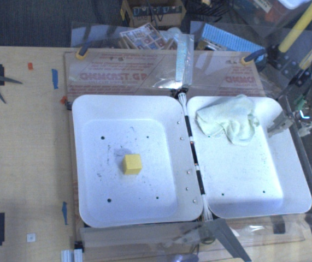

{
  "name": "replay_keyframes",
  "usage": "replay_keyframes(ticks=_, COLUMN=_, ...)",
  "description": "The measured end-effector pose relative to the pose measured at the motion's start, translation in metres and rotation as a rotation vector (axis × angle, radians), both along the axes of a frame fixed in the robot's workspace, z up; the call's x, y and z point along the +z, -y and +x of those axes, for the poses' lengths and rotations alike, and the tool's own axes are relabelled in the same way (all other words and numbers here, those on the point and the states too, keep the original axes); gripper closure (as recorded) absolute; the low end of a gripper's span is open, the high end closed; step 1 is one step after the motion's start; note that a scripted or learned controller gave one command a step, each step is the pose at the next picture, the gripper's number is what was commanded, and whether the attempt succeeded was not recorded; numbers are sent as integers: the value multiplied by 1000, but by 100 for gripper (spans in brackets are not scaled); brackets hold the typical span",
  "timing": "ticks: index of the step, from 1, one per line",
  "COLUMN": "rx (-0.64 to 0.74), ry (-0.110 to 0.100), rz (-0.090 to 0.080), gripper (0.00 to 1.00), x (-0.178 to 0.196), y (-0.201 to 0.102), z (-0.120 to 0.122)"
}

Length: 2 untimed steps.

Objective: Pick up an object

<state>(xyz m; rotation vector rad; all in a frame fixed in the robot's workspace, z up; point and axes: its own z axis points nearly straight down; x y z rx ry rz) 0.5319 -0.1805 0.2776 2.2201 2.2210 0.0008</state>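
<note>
Plainly, two candidates are waiting, one in each bin. Starting at the left, the wooden counter (19, 162) is lying bare beside the left bin (84, 201), and a small yellow block (132, 164) is sitting near the middle of that bin's floor, well apart from every wall. Across the seam where the two rims are meeting, a crumpled pale cloth (229, 120) is lying in the far part of the right bin (292, 201), near its far wall and reaching toward the seam. Further right, at the right bin's far right rim, the claw (287, 119) is hovering close to the cloth's right edge but apart from it; I cannot tell whether it is apart or together, since it is small and blurred against clutter, and nothing is showing between its tips.

Trouble could be coming from the cloth: it is soft and bunched, so a pinch may be catching only a fold and slipping off. Its nearness to the far wall may also be cramping a descent, with the rim risking a knock. The block is offering open floor all round, yet reaching it is meaning a crossing of the raised seam, and its small flat faces may be squirting aside under an off-centre squeeze. The near half of the right bin is giving free room.
</note>
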Motion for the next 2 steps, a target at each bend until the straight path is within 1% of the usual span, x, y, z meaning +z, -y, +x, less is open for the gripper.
replay_keyframes(ticks=1, rx=33, ry=0, rz=0, gripper=0, x=-116, y=-29, z=41)
replay_keyframes(ticks=2, rx=-58, ry=1, rz=-1, gripper=0, x=12, y=-49, z=65)
